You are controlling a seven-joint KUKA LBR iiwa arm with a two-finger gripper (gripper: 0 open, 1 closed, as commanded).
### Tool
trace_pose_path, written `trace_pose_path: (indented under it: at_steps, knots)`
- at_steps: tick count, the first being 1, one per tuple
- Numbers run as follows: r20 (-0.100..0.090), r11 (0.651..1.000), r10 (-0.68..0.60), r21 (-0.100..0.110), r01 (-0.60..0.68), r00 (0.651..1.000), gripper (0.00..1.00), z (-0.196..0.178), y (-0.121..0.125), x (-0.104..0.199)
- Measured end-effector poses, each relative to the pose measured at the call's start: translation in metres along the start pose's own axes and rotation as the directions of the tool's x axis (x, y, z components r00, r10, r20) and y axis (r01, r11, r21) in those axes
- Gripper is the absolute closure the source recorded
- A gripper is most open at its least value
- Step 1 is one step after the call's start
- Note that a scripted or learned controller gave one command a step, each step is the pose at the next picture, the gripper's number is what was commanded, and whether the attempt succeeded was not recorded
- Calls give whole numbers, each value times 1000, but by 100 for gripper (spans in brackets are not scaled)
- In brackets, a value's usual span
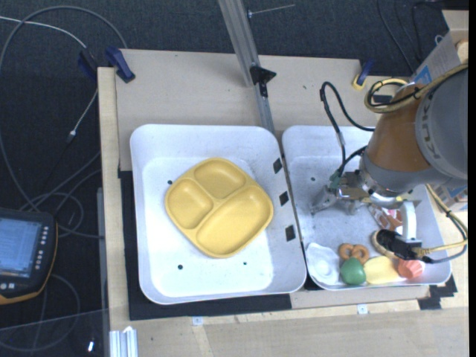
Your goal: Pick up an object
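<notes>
Small round green ball (353, 272) lies nearer than the gripper (343, 193); whether its fingers are open, I cannot tell.

No text, label, brand, number or sign can be read here. The handheld control pendant (22, 253) at the left edge has a lit bluish screen with rows of content on it, but they are too small and blurred to make out. At the upper right, a white and blue box (443, 59) carries printed patches that are likewise too blurred to read. The yellow divided plate (218, 207), the two white bins (141, 199) (297, 155) and the wooden surface (186, 88) bear no visible markings.
</notes>
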State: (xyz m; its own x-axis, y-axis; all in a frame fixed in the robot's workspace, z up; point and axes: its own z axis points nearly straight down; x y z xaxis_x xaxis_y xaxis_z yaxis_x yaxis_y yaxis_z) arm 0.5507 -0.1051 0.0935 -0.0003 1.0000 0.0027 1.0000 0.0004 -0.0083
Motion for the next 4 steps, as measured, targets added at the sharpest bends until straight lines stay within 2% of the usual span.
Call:
trace_pose_path:
  at_steps: [1, 4]
  knots:
    - [1, 1000, 0, -8, 0, 1000, 100, -15, 2, 0]
    - [4, 1000, -2, -16, 2, 1000, 100, -157, 2, -4]
